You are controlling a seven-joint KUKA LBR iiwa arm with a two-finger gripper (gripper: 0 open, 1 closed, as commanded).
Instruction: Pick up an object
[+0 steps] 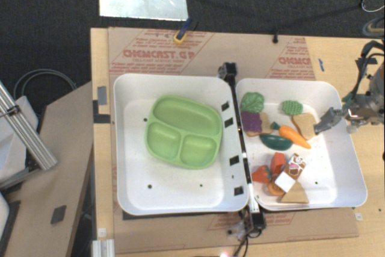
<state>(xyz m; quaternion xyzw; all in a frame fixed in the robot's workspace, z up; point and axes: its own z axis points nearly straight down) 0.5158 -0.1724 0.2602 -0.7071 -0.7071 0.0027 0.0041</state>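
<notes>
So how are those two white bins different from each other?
The left bin holds a single green divided plate; the right bin holds a scatter of small toy foods, such as an orange carrot. The end effector sits over the right bin's edge, away from the left bin. Both bins are shallow, white and similar in size.

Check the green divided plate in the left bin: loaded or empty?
Empty. The green plate lies flat in the left bin, all three compartments bare; the toy food sits in the right bin.

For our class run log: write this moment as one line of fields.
tool: over right bin, near bread slice | held: nothing seen | carrot: in right bin | green tray: in left bin
</notes>
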